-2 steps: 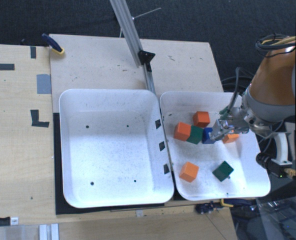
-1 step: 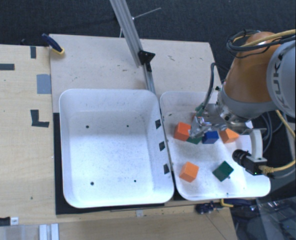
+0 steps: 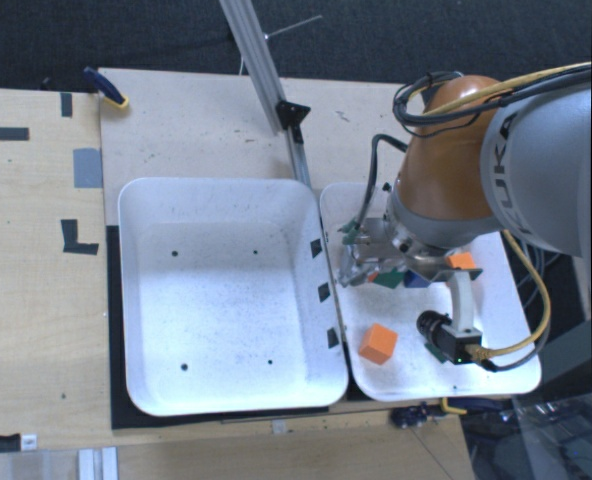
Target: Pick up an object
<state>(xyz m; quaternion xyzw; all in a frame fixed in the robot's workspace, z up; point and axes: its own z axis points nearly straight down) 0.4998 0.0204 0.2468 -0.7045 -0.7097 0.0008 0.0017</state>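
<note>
The gripper (image 3: 361,263) is hanging low over the left part of the right bin (image 3: 496,373), close to the wall it shares with the left bin (image 3: 141,298); whether it is open or closed cannot be told from this slant, and nothing is showing in its grasp. Small green and blue pieces (image 3: 401,279) are lying just beside it, partly hidden under the wrist. An orange block (image 3: 379,344) is sitting apart, nearer the front rim. The grey arm (image 3: 516,168) is reaching in above them
</note>
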